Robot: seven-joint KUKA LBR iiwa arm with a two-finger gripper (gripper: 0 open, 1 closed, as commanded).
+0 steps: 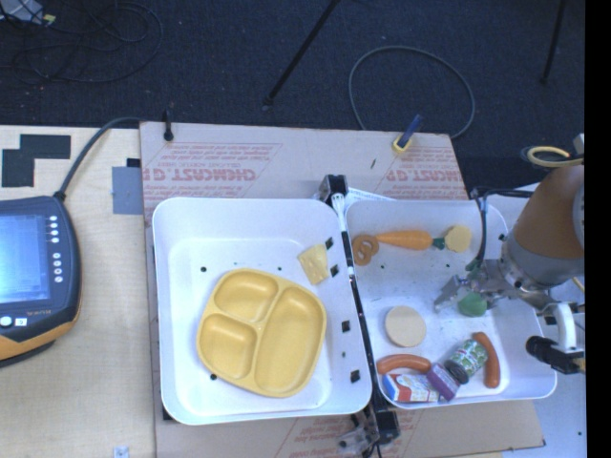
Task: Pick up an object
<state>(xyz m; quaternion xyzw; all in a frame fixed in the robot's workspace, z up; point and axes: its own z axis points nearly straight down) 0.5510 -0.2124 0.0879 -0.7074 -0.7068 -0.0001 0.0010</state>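
Observation:
The right bin (520, 387) holds an orange carrot (406, 240), a brown pretzel (364, 249), a pale yellow piece (459, 239), a round tan biscuit (406, 327), two red sausages (403, 363) (488, 358), a green-labelled can (465, 359) and a small carton (412, 387). A small green object (473, 305) lies mid-bin near the right wall. My gripper (465, 294) is low in this bin, right over the green object and touching or nearly touching it. The arm's grey and orange wrist (549, 227) rises to the right.
The left bin (181, 256) carries a yellow divided plate (263, 330) and a yellow wedge (313, 263) near the divider. A teach pendant (29, 265) lies on the bench at far left. Cables run over the dark floor behind.

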